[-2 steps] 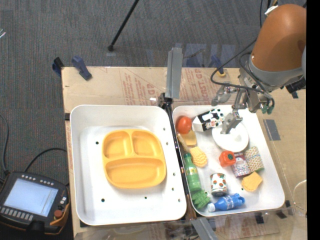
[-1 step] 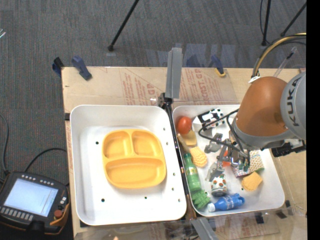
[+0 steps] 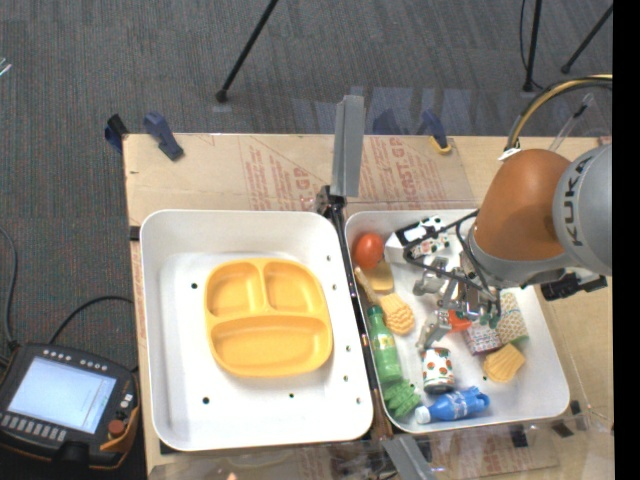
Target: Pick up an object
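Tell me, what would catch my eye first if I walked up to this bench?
Probably the bright yellow divided plate, lying alone in the left bin. Next, the big arm with its orange band, reaching in from the right so that its hand hangs over the right bin. That bin holds a jumble of small toys, among them a red tomato, a green bottle and a blue bottle.

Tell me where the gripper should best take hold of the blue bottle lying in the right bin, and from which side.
Probably across the middle of the blue bottle, coming straight down from above. It lies on its side near the front wall of the right bin, long axis roughly left-right, so fingers should close across its narrow width. The green item crowds its left end.
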